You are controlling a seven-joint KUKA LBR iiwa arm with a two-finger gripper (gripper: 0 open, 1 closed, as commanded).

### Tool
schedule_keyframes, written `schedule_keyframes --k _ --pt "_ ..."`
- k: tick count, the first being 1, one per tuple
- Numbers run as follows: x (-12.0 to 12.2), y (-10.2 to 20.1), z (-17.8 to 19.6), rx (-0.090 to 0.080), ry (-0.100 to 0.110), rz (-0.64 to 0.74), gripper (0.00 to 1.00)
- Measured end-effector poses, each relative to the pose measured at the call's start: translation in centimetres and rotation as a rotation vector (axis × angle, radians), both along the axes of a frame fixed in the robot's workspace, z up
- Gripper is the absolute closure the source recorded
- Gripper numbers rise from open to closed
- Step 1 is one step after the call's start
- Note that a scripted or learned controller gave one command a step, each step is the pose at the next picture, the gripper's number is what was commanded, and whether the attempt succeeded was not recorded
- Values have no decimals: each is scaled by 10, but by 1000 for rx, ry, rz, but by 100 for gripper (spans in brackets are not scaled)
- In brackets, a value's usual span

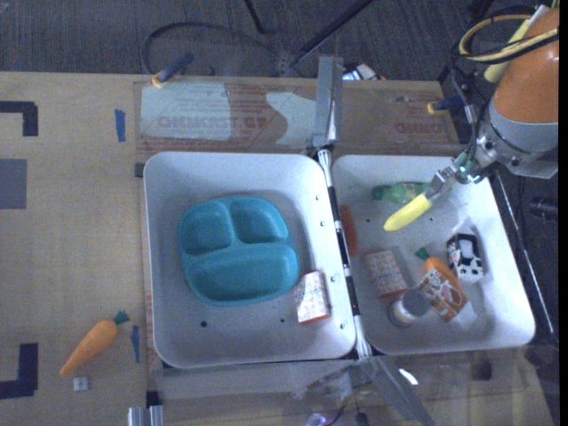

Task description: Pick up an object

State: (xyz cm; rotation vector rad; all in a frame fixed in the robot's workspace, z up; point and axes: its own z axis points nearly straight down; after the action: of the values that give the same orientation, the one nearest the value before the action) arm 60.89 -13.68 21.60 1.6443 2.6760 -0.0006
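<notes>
My gripper [441, 185] hangs over the back of the right bin [506, 238], below the orange-banded wrist. A yellow banana-shaped toy [407, 213] slants down to the left from the fingertips, and its upper end sits between them, so the gripper is shut on it. Just behind it lies a green toy [396, 191]. Lower in the same bin are a black-and-white cow figure [464, 257], an orange carton [441, 293], a grey can [408, 308] and a small patterned box [385, 273].
The left bin [164, 238] bears a teal divided plate [238, 248] and a small carton [312, 297] by its right wall. A red-orange piece [349, 229] lies along the right bin's left wall. A toy carrot [89, 346] rests on the bench outside.
</notes>
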Motion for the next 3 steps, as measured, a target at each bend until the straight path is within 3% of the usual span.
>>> schedule_keyframes --k 1,2,3 --pt "1 0 8 -1 0 2 100" --pt "-4 0 -57 1 4 -173 100" --pt "13 60 9 0 2 -280 100"
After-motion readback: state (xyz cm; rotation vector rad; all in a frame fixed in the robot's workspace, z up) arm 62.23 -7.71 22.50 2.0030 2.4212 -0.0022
